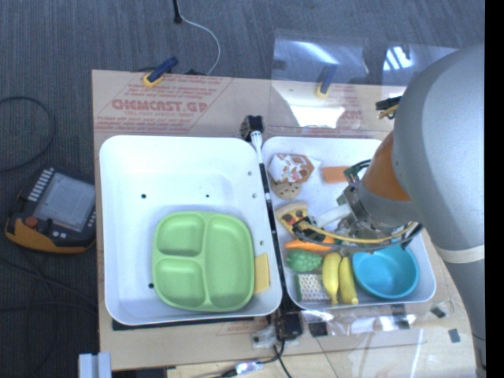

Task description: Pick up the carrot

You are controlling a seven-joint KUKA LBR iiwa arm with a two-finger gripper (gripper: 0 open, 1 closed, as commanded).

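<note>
**Carrot lies just left of the claw, long axis running left to right**

The claw (364, 225) of the grey arm with the orange band hangs low over the right white bin (429, 286), its tip buried among yellow cables and the wrist housing; whether it is released or clenched cannot be told from this view.

Just to its left and slightly nearer the camera lies the slim orange carrot (305, 245). It rests on the bin floor with its long axis roughly horizontal in the view, pointing from the bin's left wall toward the claw. Its right end seems to run under or against the wrist, so the exact gap there is unclear. Judging from this, the coming move calls for a short shift leftward and a grip set across the carrot's narrow width.

The carrot is crowded: a green leafy toy vegetable (303, 261) touches its near side, two yellow bananas (339, 278) stand just beside that, and a round blue bowl (386, 272) sits below the claw. A neighbour could be caught instead.

Further out, the left white bin (126, 164) carries a light green divided plate (203, 261).

On the brown cardboard surface (118, 116) behind the bins, red printing reads something like "CHEMCAST GP"; the smaller lines are illegible.
</note>
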